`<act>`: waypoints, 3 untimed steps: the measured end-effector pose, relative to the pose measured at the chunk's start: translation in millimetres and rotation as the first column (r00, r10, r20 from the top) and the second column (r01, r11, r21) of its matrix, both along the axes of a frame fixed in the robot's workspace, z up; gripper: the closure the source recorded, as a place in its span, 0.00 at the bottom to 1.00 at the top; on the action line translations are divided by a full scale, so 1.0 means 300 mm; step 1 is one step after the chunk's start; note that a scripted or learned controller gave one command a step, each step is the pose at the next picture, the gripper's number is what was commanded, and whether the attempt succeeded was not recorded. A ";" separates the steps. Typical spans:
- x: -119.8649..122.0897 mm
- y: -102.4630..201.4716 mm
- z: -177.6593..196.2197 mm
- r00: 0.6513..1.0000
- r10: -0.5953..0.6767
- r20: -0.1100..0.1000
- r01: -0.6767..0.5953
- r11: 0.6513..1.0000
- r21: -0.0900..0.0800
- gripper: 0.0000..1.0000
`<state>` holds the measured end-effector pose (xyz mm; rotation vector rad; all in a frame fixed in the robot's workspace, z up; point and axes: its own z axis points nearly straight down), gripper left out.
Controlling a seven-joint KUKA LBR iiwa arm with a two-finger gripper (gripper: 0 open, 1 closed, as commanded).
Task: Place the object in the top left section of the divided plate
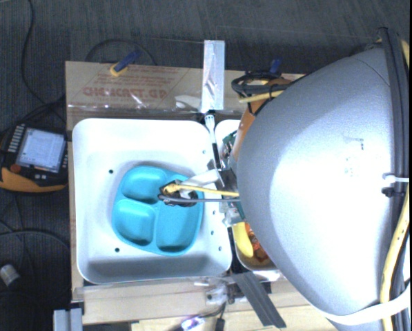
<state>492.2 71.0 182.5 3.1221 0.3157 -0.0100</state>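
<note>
Two shallow white bins are sitting side by side on the tabletop, and my grey arm (316, 185) is reaching in from the right, covering most of the right bin (224, 125). In the left bin (95, 150) the divided plate (140, 216) is lying flat, a little below the bin's middle. It is showing as a bright blue, glossy dish with rounded corners. Raised ridges are splitting it into three hollow sections: the top left section (142, 183), a second one below it, and a longer one along the right side. My jaws are hanging over the plate's upper right part, just beside the top left section. I cannot tell how they are standing, nor whether anything is sitting between them. I am not making out the object itself with any certainty. Something yellow (241, 240) and something reddish-brown (259, 252) are peeking out from under my arm in the right bin. Behind the bins a brown board (133, 88) with red lettering is lying under a clear sheet. A handheld unit with a screen (36, 154) is resting on the dark floor to the left.
</note>
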 end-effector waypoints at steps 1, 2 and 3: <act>0.027 -0.236 0.200 0.953 0.303 0.000 -0.303 0.953 0.002 1.00; -0.032 0.007 -0.002 0.957 0.291 -0.001 -0.291 0.957 0.005 1.00; 0.104 -0.212 0.357 1.000 0.000 0.003 0.000 1.000 0.000 1.00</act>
